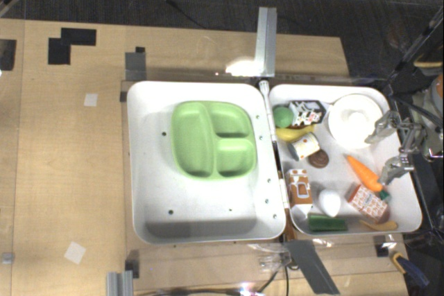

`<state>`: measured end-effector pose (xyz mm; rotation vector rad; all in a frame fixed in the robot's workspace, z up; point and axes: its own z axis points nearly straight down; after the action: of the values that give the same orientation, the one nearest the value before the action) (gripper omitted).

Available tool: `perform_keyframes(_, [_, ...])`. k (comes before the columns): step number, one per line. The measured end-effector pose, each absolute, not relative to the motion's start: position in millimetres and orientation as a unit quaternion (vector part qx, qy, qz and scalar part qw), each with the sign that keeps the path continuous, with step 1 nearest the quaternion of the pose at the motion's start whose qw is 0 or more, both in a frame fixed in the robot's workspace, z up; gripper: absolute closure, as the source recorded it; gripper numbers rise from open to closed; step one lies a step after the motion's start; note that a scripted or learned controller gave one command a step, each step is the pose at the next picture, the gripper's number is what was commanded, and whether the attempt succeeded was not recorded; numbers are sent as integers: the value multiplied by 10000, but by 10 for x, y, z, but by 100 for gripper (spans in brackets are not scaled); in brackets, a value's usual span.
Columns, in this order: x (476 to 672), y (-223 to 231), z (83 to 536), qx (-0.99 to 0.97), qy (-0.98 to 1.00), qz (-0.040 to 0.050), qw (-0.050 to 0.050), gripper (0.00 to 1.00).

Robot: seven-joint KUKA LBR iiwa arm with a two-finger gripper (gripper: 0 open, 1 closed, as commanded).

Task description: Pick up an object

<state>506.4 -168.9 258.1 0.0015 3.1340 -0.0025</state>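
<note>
Carrot point(364, 172) lies just left of the gripper point(390, 146), between its two spread, unloaded fingers and touching neither. White bowl point(355, 118) sits close on its upper left, and the right bin's outer rim point(417, 199) runs directly beneath it, leaving little room.

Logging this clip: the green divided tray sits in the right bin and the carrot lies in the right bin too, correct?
Not quite. The camera view shows the green divided tray in the left bin. The carrot does lie in the right bin.

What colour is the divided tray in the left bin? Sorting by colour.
Light green divided tray, camera view.
</note>
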Motion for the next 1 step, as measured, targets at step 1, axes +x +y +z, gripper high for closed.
perform_keyframes(1, [4867,-1902,1717,-38,10000,1,0,0])
